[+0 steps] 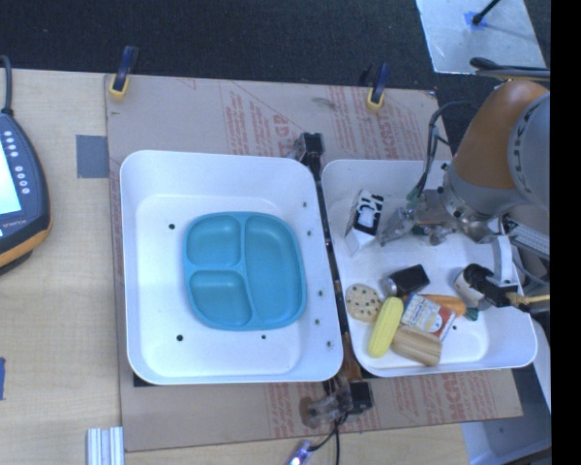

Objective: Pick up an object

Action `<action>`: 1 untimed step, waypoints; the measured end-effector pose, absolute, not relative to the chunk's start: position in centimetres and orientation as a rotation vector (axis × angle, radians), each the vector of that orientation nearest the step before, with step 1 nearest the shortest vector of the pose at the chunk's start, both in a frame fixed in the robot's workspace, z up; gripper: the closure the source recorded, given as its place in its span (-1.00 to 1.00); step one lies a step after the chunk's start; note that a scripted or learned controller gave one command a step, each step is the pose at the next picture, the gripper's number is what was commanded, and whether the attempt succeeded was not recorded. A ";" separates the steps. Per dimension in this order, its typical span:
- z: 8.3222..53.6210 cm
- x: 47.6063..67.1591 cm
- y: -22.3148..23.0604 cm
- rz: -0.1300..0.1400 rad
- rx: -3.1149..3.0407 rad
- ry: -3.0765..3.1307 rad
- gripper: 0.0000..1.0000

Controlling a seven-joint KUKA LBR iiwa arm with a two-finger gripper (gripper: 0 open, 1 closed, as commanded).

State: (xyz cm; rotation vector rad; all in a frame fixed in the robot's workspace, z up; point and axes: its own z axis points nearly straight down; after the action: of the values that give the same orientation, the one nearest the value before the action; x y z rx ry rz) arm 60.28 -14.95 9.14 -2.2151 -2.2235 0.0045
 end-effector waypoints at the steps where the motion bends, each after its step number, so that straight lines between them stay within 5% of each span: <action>1: 9.2 55.4 -11.2 0.007 -2.213 -2.225 -1.00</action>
State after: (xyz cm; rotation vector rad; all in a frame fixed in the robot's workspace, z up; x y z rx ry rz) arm 55.39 -11.22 9.22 -2.2127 -2.2248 0.0066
